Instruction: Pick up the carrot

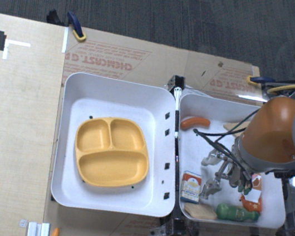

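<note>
The arm reaches in from the right over the right bin (180, 165), its orange band large above the wrist, and the gripper (216, 184) hangs low over the middle of that bin's floor. Its metal fingers (211, 189) point down and toward the left; whether they are parted or closed cannot be made out at this angle, and nothing can be seen between them. The carrot (251, 203) lies near the bin's right wall, just to the right of the gripper and partly hidden under the wrist, with its orange tip showing just above the green bottle (237, 213). That bottle lies on its side along the bin's near edge. A small carton (191, 186) with a red top sits left of the gripper, and a flat tan piece (200, 211) lies below it. A sausage (194, 122) rests near the bin's far left corner. The left bin (63, 145) holds a yellow divided plate (112, 151) with three compartments.
</note>
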